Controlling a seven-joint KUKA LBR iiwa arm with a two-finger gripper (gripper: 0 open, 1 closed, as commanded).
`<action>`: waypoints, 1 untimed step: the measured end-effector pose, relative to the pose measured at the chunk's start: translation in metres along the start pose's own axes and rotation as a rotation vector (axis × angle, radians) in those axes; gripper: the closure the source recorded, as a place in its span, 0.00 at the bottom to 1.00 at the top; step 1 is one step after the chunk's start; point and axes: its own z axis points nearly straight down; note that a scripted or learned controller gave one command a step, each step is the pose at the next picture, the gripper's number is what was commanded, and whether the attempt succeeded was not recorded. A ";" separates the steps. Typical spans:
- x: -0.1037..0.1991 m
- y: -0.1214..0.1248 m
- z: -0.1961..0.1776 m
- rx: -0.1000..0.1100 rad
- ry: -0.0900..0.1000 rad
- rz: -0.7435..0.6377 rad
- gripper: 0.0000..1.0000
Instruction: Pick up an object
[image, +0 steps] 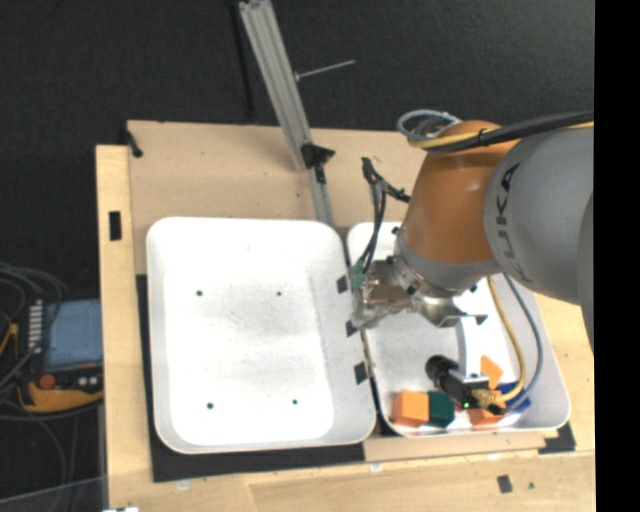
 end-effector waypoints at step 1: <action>0.046 -0.014 -0.004 0.002 0.001 0.000 1.00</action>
